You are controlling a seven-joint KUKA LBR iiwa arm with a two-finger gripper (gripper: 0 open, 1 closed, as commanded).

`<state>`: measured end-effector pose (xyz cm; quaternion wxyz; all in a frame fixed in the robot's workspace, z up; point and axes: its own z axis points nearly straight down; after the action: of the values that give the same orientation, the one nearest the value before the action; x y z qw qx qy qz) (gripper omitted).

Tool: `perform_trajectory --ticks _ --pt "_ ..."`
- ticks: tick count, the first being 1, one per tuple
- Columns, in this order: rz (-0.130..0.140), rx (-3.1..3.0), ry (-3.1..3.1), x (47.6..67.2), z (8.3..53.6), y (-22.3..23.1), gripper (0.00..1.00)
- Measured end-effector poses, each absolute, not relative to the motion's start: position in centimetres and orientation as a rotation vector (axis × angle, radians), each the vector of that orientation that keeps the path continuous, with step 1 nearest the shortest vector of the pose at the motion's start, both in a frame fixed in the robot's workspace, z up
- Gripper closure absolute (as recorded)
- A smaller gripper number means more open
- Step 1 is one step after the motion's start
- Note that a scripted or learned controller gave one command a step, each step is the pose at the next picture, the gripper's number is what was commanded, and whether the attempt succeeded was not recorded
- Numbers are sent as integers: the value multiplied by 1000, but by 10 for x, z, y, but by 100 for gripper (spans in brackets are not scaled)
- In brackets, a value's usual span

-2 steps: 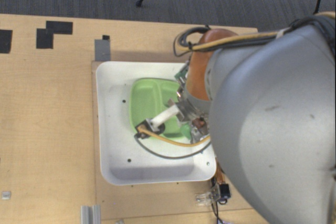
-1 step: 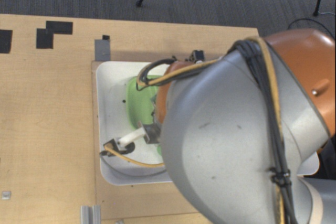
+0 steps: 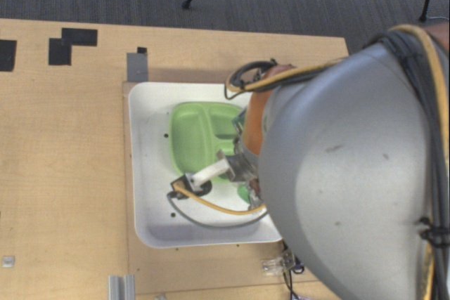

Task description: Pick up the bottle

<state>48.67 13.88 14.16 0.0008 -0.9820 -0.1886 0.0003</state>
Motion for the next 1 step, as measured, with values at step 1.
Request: perform_trajectory --ticks 1 --pt "-8 -3125 -318 487 422 107 100"
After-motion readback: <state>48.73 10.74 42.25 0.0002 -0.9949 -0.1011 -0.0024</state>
